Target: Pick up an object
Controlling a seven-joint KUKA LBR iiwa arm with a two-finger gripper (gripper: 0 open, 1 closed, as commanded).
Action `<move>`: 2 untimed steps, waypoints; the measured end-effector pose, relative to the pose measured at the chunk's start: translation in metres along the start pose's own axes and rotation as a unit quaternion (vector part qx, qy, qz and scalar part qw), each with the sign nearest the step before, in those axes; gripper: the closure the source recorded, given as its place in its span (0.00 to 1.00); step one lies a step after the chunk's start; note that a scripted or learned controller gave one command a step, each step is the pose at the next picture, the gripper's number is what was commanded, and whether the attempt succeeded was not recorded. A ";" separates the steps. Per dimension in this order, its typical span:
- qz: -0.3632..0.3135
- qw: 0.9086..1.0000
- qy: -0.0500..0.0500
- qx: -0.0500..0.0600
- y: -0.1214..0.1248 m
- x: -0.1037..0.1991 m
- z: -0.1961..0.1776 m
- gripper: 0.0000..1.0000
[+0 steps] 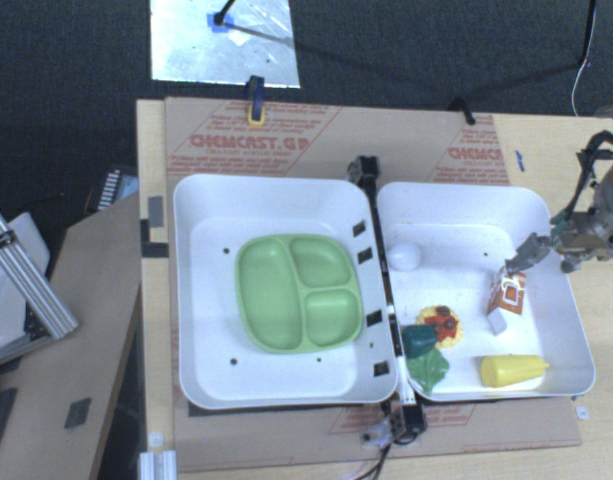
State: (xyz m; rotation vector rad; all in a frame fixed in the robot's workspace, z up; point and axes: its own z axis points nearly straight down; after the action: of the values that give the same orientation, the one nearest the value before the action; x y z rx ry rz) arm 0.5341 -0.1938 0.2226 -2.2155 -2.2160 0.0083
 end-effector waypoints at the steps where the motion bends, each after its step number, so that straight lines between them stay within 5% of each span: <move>1: -0.002 1.000 -0.001 -0.005 0.003 0.001 -0.006 0.00; 2: -0.001 1.000 -0.001 -0.004 0.006 -0.001 0.036 0.00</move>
State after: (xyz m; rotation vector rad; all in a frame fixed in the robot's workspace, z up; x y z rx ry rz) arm 0.5394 -0.1944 0.1861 -2.2189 -2.2220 0.0014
